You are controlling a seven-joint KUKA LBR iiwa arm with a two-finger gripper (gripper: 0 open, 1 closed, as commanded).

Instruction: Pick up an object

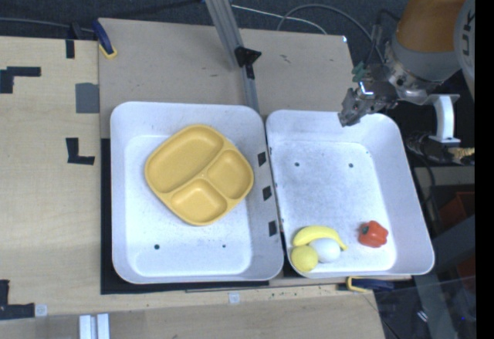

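The right bin (347, 129) holds a yellow banana (318, 235), a yellow lemon-like ball (304, 258), a small white ball (329, 251) and a red pepper-like toy (373, 234), all near its front edge. My gripper (351, 113) hangs over the bin's far rim, well away from those objects, with nothing seen between its fingers. The left bin (127, 198) carries a yellow divided plate (199, 174).
A grey metal post (224, 13) slants across the bench behind the bins. Cables (309, 17) lie on the bench at the back. Black tape marks (77, 150) sit on the wooden surface to the left.
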